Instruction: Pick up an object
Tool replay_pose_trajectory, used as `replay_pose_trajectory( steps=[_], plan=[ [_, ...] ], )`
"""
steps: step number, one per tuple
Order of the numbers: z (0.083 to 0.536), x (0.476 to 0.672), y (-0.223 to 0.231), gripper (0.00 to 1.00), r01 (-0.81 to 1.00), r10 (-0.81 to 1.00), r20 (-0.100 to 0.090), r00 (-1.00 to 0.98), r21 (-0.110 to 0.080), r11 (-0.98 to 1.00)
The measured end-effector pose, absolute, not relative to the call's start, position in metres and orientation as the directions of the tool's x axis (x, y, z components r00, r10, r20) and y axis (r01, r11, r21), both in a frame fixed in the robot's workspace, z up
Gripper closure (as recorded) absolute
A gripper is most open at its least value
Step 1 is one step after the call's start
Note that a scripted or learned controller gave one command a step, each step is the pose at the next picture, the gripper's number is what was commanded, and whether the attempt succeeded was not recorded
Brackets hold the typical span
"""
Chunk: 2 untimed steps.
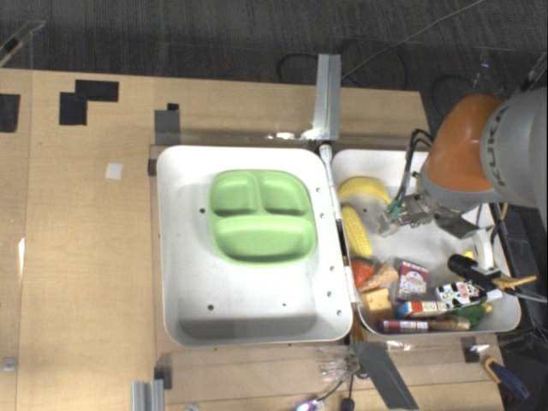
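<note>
Finds the tool (pixel 401 214) low over the right bin (pixel 383 253), at the end of the grey arm (pixel 518 144) reaching in from the right. Cannot tell whether released or clenched, the tip being small and blurred. Places the banana (pixel 364 188) just left of the tool and a little farther back, near the bin's left wall; cannot tell whether touching. Sets the corn cob (pixel 357 231) in front of the banana, lengthwise along that wall, near the tool. Leaves the front heap hard to read: a red item (pixel 364 272), a small box (pixel 413 279), a marker (pixel 411 324). Hides the bin's right side under the arm. Shows a green tray (pixel 261 215) in the left bin (pixel 184 255), well apart.
</note>
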<state>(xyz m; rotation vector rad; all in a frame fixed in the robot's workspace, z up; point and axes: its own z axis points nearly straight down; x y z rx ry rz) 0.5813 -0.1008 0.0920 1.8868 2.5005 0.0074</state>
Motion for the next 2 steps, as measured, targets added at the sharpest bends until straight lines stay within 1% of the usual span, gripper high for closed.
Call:
replay_pose_trajectory(
  steps=[1,2],
  plan=[
    [0.092,0.581,-0.101,0.0,0.962,0.962,-0.005,-0.274,0.009,0.274],
    [0.09,0.646,-0.095,0.0,0.902,0.902,-0.014,-0.431,0.012,0.431]
  ],
)
